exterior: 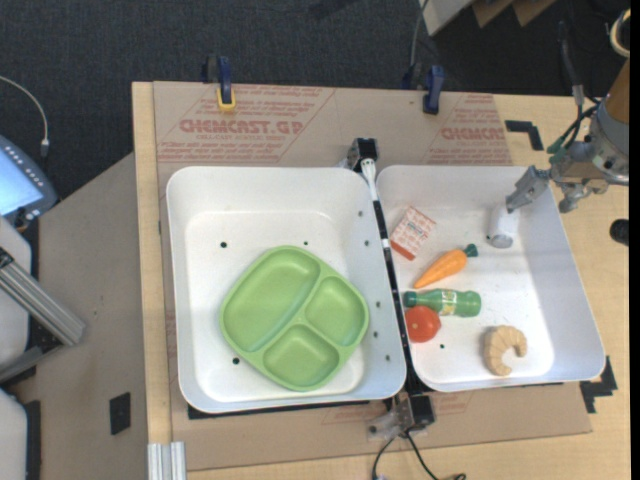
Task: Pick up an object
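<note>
The right bin point(575, 308) holds a small white and red carton point(411, 232), an orange carrot point(443, 265), a green bottle point(446, 303) lying on its side, a red tomato point(423, 323) touching the bottle's cap end, and a tan croissant point(503, 348). My gripper point(548, 193) hangs over the bin's far right corner, above and to the right of the carrot. Its two fingers are spread apart, open, with nothing between them. A small grey shape point(500, 230) lies on the bin floor just below the left finger; what it is I cannot tell.
In the left bin point(190, 268) lies a green divided plate point(293, 316). A black hinge strip point(380, 238) runs between the two bins. Both bins rest on a cardboard sheet point(300, 118) held by blue clamps at the back.
</note>
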Robot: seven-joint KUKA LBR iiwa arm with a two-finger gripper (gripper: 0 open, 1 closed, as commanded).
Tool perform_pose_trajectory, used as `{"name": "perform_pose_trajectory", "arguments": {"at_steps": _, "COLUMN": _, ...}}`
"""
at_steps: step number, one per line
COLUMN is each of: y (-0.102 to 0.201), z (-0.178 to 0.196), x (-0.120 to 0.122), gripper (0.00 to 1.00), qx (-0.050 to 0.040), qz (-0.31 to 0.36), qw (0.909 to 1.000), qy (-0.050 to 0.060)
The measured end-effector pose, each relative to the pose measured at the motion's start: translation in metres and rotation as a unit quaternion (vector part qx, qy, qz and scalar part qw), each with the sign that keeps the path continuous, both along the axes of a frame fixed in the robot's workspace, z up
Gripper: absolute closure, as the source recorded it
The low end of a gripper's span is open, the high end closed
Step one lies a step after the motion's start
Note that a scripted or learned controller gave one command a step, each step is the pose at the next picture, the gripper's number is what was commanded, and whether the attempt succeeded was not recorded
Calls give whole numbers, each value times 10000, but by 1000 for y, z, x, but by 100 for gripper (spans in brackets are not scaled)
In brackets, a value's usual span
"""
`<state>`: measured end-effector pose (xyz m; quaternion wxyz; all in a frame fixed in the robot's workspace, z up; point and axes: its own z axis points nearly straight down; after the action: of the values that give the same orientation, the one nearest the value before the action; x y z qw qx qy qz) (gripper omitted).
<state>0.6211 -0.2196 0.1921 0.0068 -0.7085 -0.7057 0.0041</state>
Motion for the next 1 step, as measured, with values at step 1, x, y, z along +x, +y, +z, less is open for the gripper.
{"name": "perform_pose_trajectory", "arguments": {"at_steps": 1, "y": 1, "z": 9, "x": 4, "gripper": 0, "qx": -19, "qz": 20, "qw": 10000, "qy": -75}}
